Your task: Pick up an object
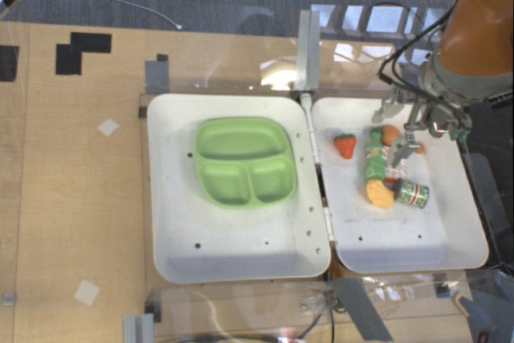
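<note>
you see the gripper (404,147) low over the right bin (450,245), among a small group of objects. its fingers look a little apart, and nothing is between them, so the pick is not done yet. the nearest candidates are the green packet (374,161) just beside the fingers, the orange piece (389,134), the yellow piece (380,194) and the small can (413,194). the strawberry (345,145) lies apart to the left. closing on one thing and lifting it is all left to do.

You've got a strawberry (345,145) at 9 o'clock of the green packet (375,157); corn (379,194) and tipped can (412,193) at 6.
</note>
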You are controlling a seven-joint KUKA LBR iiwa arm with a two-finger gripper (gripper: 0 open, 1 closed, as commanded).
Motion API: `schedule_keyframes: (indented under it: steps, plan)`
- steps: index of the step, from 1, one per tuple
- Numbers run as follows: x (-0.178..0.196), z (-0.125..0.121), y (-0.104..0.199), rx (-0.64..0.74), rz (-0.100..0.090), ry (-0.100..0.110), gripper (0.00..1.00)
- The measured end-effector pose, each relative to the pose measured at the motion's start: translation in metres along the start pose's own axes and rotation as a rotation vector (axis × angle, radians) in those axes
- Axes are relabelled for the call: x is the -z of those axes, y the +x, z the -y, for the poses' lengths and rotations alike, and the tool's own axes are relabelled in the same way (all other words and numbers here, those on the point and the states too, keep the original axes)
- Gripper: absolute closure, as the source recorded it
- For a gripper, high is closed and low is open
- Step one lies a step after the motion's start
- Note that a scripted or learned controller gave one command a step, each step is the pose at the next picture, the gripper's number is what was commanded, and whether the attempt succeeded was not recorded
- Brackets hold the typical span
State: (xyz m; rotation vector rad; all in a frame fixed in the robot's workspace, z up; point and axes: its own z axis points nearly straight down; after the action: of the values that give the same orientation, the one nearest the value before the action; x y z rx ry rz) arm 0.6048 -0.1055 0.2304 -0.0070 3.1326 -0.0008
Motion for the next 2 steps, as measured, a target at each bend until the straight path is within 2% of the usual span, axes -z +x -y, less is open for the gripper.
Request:
schedule_keyframes:
  steps: [1,2]
  plan:
    - [-0.136,0.04,-0.013,-0.152,0.0,0.0,0.0]
    - [-0.143,-0.026,-0.045,-0.559,0.001,-0.002,0.0]
